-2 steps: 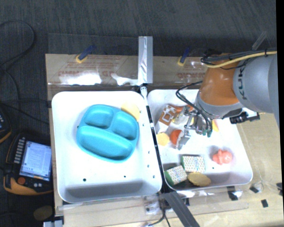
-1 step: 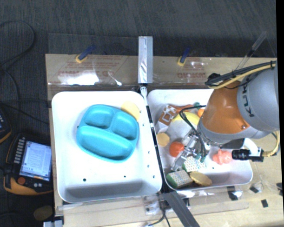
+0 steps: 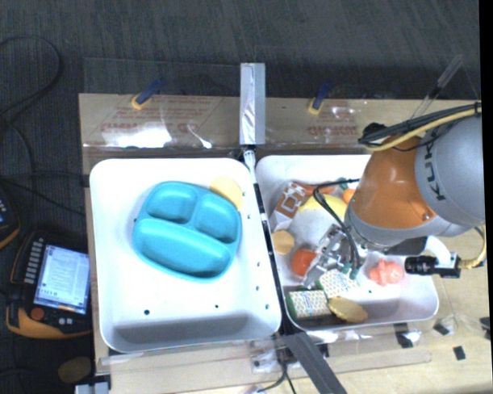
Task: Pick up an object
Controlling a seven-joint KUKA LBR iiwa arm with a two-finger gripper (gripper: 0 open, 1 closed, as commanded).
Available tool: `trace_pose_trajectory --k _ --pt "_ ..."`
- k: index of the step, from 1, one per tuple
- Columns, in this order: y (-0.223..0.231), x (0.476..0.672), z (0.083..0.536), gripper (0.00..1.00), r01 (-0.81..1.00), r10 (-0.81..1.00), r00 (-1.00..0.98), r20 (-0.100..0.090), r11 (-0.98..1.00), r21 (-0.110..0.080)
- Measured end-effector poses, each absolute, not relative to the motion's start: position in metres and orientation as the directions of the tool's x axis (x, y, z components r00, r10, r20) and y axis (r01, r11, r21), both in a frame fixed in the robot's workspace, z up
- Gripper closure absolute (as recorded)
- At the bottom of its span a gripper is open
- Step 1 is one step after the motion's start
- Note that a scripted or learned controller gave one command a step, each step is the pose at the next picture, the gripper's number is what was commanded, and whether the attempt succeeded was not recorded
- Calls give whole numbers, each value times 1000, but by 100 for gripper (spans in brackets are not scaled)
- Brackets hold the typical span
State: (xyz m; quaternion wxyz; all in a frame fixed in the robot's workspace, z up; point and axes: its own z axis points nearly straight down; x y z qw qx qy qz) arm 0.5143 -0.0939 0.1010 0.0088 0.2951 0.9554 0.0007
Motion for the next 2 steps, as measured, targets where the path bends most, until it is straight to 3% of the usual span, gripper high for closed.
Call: trace_pose_trajectory --k 1,2 --pt "-22 548 183 100 688 688 -725 -1 725 -2" --pt "53 554 183 100 753 753 -658 0 658 -3"
